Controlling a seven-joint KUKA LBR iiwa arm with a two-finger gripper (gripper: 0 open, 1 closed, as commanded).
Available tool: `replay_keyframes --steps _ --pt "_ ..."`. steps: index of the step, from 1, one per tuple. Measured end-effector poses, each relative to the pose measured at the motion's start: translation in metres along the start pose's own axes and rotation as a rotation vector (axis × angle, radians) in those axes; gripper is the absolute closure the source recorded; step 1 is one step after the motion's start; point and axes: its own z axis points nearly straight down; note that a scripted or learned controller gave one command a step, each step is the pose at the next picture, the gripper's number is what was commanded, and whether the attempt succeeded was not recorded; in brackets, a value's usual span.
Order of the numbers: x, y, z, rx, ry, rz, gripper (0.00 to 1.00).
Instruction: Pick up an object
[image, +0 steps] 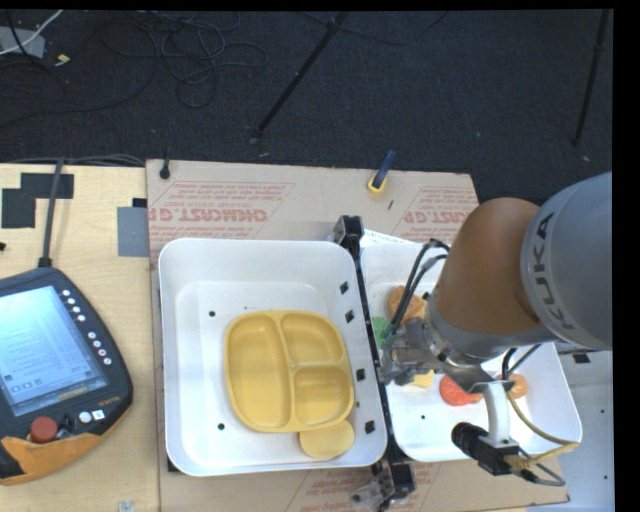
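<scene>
Camera view: at the tabletop's near edge, a round yellow lid (327, 439) lies against a yellow divided plate (290, 368) in the left bin (190, 300). The right bin (560, 420) holds the candidates — a red-orange piece (460, 394) near its front wall, a tan one (402, 298) farther back, loose and apparently set out for picking. The arm (520, 270) hangs low over them, its hand (405, 362) buried behind cables; whether it is spread or closed cannot be told.
</scene>
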Motion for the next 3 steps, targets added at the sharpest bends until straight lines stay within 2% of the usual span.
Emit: replay_keyframes --steps 1,2,3 --pt "-0.027 0.077 0.009 -0.008 -0.003 -0.005 1.0" --pt "-0.053 0.037 -0.097 -0.014 -0.001 -0.002 1.0" --pt "-0.01 0.011 -0.232 -0.021 0.002 -0.012 1.0"
